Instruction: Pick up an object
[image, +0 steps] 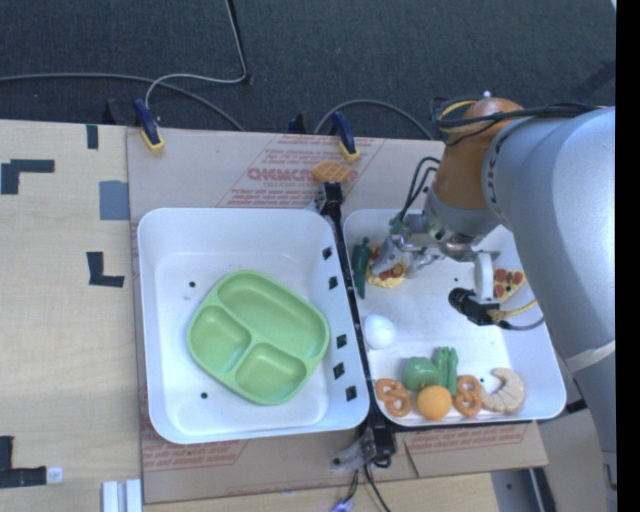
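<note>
The gripper (408, 243) is seen low in the right bin (530, 345), over a small yellow-and-red toy food piece (388, 273) near the divider. Finger opening cannot be told, nor any hold. A white egg (379, 330), an orange (434, 402) and pretzels (393, 396) lie nearer the front. A green divided plate (258, 336) sits in the left bin (165, 300).

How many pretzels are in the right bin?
2. One pretzel lies left of the orange ball near the front edge; the other pretzel lies right of it. The arm may hide more.
</note>
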